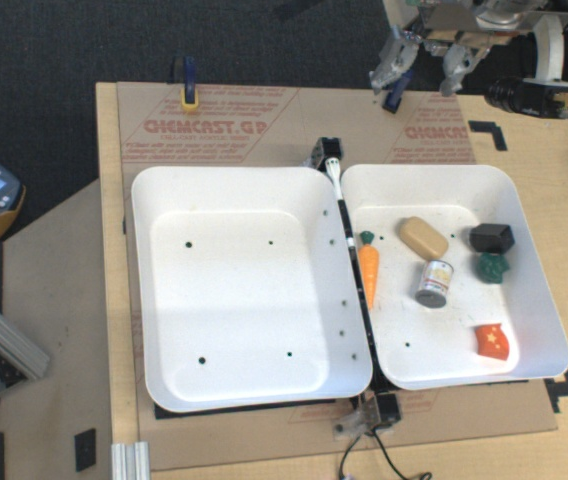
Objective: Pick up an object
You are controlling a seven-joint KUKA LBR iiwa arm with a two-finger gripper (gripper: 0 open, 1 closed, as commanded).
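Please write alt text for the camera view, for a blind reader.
The open two-finger gripper hangs above the bench, beyond the right white bin, which holds an orange toy carrot, tan block, small can and other items.

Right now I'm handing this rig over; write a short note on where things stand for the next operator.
Tool: raised above the bench, beyond the far edge of the right bin, fingers apart, nothing between them.
Objects, all in the right bin: carrot along the left wall by the divider; tan block near the middle; small can just in front of it; black block at the right, with a green piece touching it; orange-red piece near the front right corner.
Done: nothing picked yet.
Left: descend, grasp one object, lift it.
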